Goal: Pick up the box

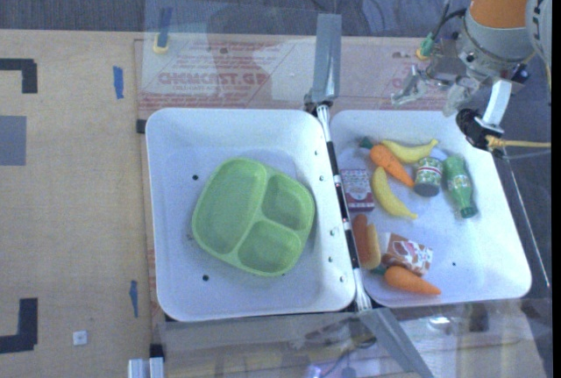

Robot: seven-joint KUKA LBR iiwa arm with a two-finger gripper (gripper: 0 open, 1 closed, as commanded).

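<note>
Nearest us, a carrot [410,280] at six o'clock in the right bin [500,271], touching the box [409,253] just above. Hand [436,89] hangs off the bin's twelve o'clock rim, fingers spread, gripping nothing.

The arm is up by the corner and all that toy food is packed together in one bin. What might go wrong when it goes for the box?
1. The small red and white box lies against the right bin's left wall, with a yellow toy banana beside it, so the fingers may find little room and catch either.

2. The gripper hovers over the bin's far corner, so it must cross an orange toy carrot and might nudge it.

3. A second, tilted box near the front could be picked by mistake.
</note>
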